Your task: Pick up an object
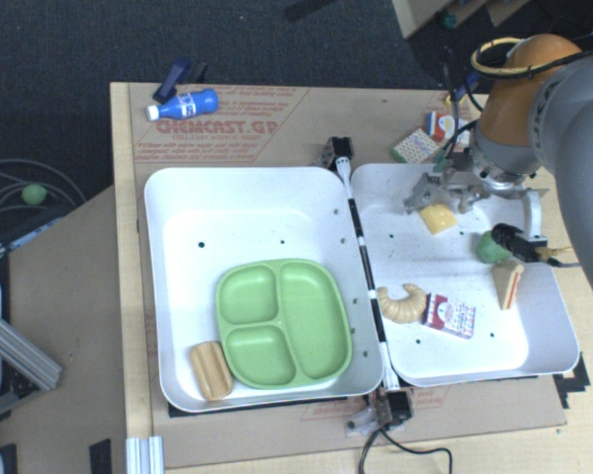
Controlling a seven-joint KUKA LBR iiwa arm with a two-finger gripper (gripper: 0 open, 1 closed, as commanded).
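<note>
My gripper [443,197] hangs over the far part of the right bin [544,349], and its two grey fingers are spread open. A small yellow block [439,218] lies on the bin floor just in front of and below the fingertips; I cannot tell whether they touch it. Nothing is held between the fingers. In the same bin lie a green round piece [490,248], a cream and orange wedge [507,284], a croissant [402,303] and a red and white packet [449,317].
The left bin [178,225] holds a green divided plate [282,321] and a tan bread piece [211,370]. A blue bottle [184,105] lies on the bench behind it. A small patterned card [414,147] sits behind the right bin. The arm's bulk occupies the upper right.
</note>
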